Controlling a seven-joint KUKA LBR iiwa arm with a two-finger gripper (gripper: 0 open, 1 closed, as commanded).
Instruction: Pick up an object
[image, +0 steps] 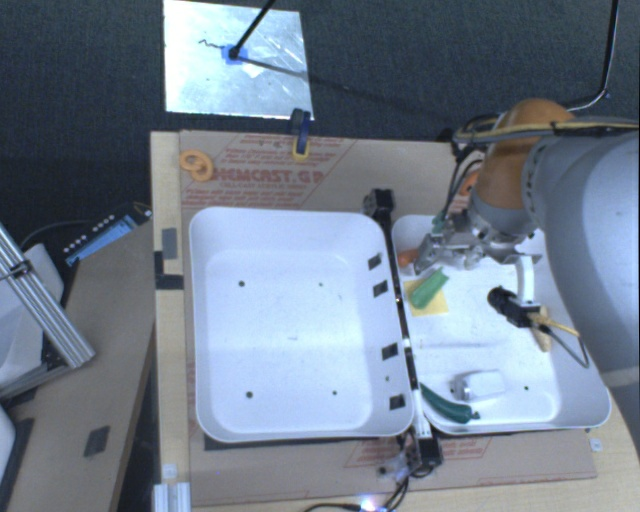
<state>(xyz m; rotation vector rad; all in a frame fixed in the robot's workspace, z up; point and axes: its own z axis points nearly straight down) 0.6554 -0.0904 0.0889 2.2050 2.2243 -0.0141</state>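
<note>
Green-handled tool (450, 405) and a small pale part (478, 384) lay nearest, at the front of the right bin (575, 400). Further back, a green block (428, 289) sat on a yellow pad (434, 306) by the bin's left wall. Gripper (443, 252) hung at the block's far end. Contact unclear, and couldn't tell if it was clenched or released. Read it as the grasp step on the block. Next move needed a confirmed close, then a straight lift. Arm (560, 190) came in from the right, wrist pitched down.

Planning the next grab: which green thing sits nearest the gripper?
The light green one on the yellow pad; the dark green one lies by the front wall.
</note>
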